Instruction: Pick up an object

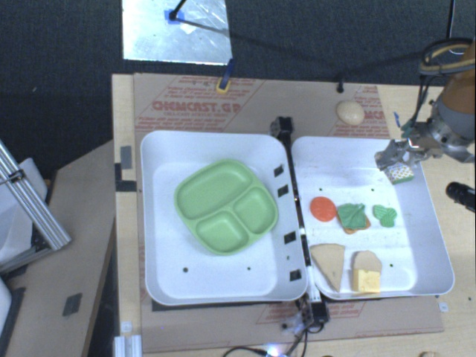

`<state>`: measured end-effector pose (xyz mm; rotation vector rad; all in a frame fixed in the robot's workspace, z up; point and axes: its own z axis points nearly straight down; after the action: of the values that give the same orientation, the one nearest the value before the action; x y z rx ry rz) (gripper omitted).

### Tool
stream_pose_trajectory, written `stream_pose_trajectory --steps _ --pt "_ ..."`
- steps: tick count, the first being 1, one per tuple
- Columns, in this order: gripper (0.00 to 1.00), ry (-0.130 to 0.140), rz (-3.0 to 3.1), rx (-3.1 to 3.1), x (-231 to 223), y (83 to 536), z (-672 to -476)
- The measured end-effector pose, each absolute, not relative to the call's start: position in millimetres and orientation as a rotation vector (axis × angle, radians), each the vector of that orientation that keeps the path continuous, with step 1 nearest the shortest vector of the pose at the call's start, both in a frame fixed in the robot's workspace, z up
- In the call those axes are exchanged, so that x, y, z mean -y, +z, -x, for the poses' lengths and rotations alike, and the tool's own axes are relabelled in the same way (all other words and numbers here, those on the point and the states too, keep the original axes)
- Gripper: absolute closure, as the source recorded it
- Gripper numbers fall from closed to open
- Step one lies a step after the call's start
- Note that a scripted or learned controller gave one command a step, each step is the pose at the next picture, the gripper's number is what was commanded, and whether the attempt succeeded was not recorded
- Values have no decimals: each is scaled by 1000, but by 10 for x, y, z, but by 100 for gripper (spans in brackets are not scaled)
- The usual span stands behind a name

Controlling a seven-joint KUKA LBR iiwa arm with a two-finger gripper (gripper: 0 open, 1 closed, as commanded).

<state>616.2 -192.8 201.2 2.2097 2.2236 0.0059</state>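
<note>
Six toys (352, 216) in right bin (428, 222), jaws (396, 162) clasping checkered piece (401, 172), green tray (225, 206) left.

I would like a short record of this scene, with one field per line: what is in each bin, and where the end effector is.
left bin: pale green divided plastic tray
right bin: flat red-orange disc, green leafy piece, small green piece, two tan bread-like slices, yellow block
end effector: above the right bin's far right corner
outside the bins: cream egg-shaped object
</note>
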Motion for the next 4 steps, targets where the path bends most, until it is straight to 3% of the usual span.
stream_pose_trajectory --steps 1,4 --pt "100 5 -2211 -2225 1929 2265 -6176" --pt "100 1 -2214 -2234 550 2250 -5285"
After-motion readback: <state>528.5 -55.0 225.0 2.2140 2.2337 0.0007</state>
